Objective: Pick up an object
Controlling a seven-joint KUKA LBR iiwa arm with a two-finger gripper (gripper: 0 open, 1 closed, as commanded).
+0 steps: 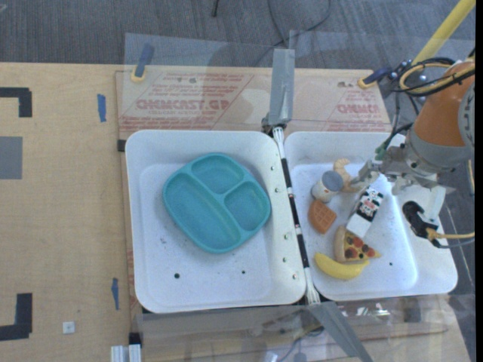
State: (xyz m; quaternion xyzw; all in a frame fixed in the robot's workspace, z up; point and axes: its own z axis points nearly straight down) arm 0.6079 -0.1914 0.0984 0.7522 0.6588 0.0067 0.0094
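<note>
The right bin (434, 274) holds several toy foods. A cow-patterned milk carton (367, 211) lies at a slant near its middle. A pizza slice (352, 246) and a banana (339, 267) lie in front of the carton. An orange waffle piece (323, 217), a small grey cup (329, 184) and a tan piece (344, 170) sit to the carton's left. My gripper (383, 169) hangs over the back of this bin, just above the carton's upper end, below the orange band (440, 119). I see nothing held in it.
A teal divided plate (217, 200) lies in the left bin (151, 277). A ridge with screws (290, 210) separates the two bins. Cables and a yellow hose (445, 29) run behind the arm at the upper right.
</note>
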